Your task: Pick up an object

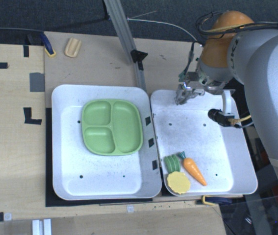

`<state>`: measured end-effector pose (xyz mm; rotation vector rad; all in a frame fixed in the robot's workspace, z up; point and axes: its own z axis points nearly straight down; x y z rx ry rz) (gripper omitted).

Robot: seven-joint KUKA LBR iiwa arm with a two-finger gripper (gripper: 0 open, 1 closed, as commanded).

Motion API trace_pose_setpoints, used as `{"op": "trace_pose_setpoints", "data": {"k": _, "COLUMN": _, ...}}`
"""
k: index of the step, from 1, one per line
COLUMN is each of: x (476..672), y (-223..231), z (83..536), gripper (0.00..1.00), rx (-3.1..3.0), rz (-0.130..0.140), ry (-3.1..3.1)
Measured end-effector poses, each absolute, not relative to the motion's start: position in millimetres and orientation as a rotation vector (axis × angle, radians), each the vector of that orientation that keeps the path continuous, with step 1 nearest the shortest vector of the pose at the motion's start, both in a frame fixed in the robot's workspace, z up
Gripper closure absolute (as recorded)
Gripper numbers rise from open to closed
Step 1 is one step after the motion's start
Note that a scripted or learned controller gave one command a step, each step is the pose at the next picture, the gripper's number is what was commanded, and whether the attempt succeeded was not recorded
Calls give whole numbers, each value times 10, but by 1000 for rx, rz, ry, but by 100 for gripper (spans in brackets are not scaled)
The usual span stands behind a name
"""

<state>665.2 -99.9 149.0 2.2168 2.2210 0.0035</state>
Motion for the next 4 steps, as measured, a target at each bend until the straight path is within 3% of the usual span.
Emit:
{"op": "trace_pose_setpoints", "data": {"k": 2, "x": 6638, "y": -1029, "z": 2375, "gripper": 100, "rx": 2217, "rz": 4, "ry": 2221}}
{"op": "trace_pose_setpoints", "data": {"k": 4, "x": 6234, "y": 12, "z": 2281, "gripper": 100, "rx": 2216, "rz": -1, "ry": 2232}}
